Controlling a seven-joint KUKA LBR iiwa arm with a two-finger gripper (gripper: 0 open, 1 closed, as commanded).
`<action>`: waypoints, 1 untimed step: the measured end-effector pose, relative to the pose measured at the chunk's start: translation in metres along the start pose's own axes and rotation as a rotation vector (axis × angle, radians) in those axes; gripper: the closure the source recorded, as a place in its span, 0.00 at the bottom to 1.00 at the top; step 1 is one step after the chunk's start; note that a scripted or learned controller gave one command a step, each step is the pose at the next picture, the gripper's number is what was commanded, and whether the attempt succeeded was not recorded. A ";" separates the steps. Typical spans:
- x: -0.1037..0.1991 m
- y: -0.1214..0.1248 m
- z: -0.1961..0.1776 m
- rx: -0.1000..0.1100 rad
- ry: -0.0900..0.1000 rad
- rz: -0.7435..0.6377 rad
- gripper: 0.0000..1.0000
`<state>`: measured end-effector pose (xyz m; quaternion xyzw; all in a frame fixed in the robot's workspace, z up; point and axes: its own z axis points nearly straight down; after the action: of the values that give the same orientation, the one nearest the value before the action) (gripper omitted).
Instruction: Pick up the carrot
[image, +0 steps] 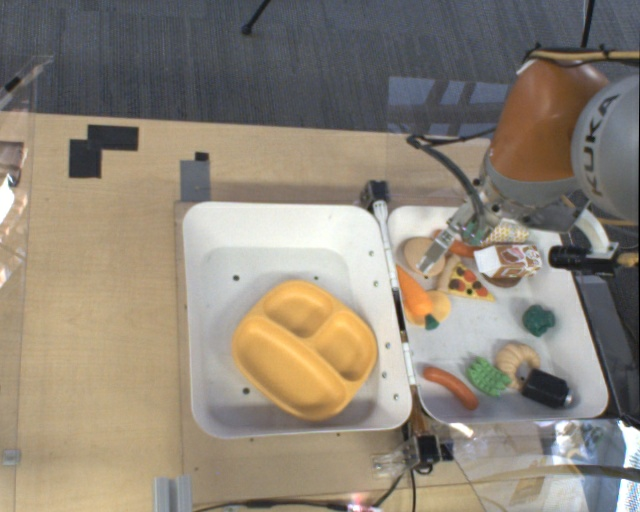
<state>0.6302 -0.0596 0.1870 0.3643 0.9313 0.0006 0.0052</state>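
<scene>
Hovering over the right bin, the gripper has its fingers apart just above the carrot, which lies against that bin's left wall beside the pizza slice.

The carrot was seen lying flat in the right bin, close against that bin's left edge and nearer its far-left corner than its near one. It was a bright orange toy piece with a small green top. It was laid at a slant, its narrow tip turned toward the far-left corner and its green end turned toward the middle of the bin. It was not lifted off the bin floor.
</scene>
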 end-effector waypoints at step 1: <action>0.006 -0.055 0.072 -0.010 -0.012 0.300 0.00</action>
<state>0.5887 -0.0962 0.1146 0.4992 0.8664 0.0042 0.0123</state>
